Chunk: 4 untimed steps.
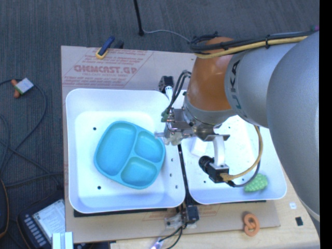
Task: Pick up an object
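Note:
A light blue divided plate [128, 153] lies tilted in the left bin [78, 139], its right edge close to the wall between the bins. My gripper [172, 133] hangs under the orange wrist band, right over that wall and just beside the plate's upper right corner. The arm's bulk hides much of the right bin [275, 188]. A small green knobbly object [256, 183] rests in that bin's near right corner, well away from the gripper.
A black cable connector [210, 167] dangles from the arm over the right bin. An orange ring-shaped piece [251, 223] lies on the bench in front of the bins. A blue and yellow tool [105, 46] sits on the cardboard behind the left bin.

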Each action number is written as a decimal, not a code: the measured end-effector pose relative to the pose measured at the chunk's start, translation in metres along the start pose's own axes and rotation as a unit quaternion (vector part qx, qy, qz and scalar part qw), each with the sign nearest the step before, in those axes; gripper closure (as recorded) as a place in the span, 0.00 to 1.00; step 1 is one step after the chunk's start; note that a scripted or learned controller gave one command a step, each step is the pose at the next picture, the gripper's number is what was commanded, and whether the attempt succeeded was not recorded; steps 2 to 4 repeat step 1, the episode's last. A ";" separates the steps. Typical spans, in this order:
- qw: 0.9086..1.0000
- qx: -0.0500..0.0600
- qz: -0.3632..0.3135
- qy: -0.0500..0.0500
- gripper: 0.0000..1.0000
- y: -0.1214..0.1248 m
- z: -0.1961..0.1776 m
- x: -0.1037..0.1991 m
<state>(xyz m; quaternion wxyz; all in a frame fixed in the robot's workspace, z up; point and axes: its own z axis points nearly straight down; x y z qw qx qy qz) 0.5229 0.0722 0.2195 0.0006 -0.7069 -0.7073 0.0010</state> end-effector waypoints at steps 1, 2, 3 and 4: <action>1.000 0.000 0.000 0.000 1.00 -0.040 -0.002 0.000; 1.000 0.000 0.000 0.000 1.00 -0.040 -0.002 0.000; 1.000 0.000 0.000 0.000 1.00 -0.040 -0.002 0.000; 1.000 0.000 0.000 0.000 1.00 -0.040 -0.002 0.000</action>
